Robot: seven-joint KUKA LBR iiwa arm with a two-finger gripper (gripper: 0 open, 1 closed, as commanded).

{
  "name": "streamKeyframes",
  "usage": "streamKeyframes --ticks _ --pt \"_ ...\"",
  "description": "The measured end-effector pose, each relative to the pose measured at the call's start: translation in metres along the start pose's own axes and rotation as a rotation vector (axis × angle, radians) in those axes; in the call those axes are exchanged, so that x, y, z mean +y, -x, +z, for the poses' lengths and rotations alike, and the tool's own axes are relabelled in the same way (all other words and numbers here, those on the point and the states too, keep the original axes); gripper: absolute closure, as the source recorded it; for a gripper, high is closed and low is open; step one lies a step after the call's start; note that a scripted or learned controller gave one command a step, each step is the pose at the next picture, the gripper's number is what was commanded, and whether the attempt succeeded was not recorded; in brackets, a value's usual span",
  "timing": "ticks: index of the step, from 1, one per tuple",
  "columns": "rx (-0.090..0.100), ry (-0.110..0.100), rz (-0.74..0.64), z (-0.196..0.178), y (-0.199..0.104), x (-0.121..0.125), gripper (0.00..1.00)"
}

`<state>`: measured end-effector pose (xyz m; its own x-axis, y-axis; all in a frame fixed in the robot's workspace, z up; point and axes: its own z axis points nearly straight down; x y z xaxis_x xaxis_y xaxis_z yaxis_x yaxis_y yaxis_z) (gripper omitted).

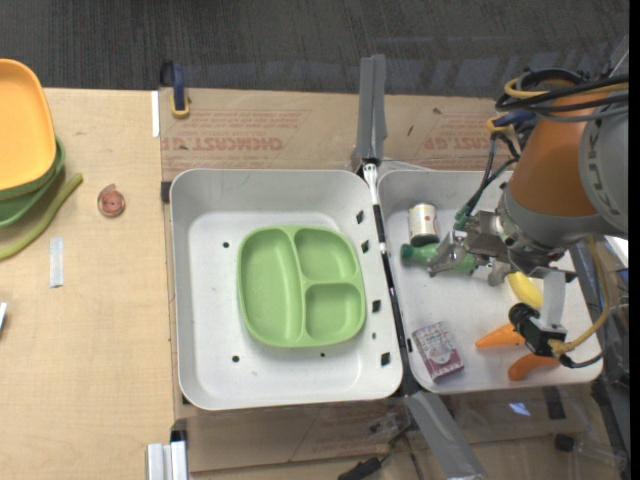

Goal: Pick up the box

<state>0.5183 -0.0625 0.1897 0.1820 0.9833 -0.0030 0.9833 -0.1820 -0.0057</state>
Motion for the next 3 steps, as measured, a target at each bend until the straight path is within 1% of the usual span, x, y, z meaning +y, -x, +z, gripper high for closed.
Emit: streamKeyframes --ticks 1,2,3 --pt "0.001 0.001 -0.064 -0.001 -0.015 -0.042 0.0" --pt "0.0 -0.001 -0.062 -0.009 -0.014 -0.042 1.0" --pt "0.0 0.005 -0.248 -0.105 0.029 -0.036 1.0"
